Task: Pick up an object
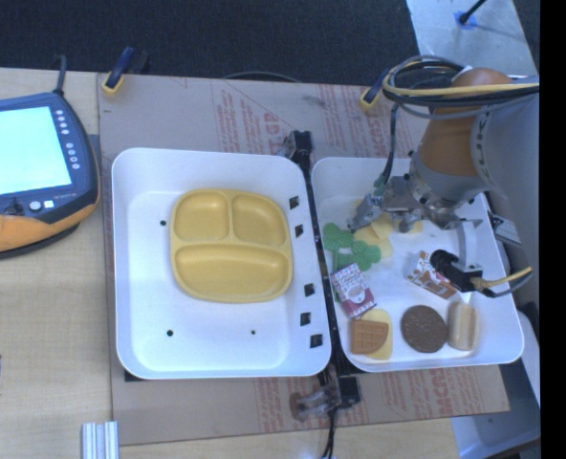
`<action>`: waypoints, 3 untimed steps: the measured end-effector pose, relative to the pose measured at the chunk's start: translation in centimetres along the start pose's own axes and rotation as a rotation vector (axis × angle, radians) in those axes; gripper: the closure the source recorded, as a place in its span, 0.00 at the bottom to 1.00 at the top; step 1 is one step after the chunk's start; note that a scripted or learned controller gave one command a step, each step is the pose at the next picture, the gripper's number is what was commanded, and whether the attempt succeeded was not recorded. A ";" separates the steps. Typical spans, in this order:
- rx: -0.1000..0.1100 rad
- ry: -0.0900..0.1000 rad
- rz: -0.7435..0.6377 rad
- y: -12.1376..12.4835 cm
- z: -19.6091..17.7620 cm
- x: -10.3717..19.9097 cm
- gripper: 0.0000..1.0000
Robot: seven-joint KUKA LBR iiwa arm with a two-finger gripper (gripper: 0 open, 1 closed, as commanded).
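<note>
Objects for picking lie scattered in the right bin. Whether the claw is spread or closed I cannot tell; it sits low at the bin's 12 o'clock side. Just at its 7 o'clock lies a green toy, possibly untouched. Further toward 6 o'clock: a red packet, a waffle, a brown cookie. At 9 o'clock, the left bin holds a yellow tray.

Faint red lettering printed across the cardboard sheet under the bins, too washed out to read. Small red-and-white packet in the right bin bearing print, too small to make out.
</note>
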State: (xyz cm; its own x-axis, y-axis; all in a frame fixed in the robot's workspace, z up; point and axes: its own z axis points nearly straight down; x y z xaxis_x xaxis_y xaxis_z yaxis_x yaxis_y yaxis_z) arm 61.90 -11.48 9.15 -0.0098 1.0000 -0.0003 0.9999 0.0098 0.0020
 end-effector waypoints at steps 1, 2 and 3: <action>-0.003 0.000 0.003 4.0 -4.6 2.0 0.00; 0.010 -0.001 0.006 2.3 0.2 1.7 0.00; 0.002 -0.001 0.008 3.8 -0.1 -0.4 0.00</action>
State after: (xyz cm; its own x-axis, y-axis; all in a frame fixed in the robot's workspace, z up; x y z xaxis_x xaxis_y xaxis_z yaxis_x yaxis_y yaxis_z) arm 65.71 -11.88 9.27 -0.0016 1.0000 -0.0016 1.0000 0.0016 0.0001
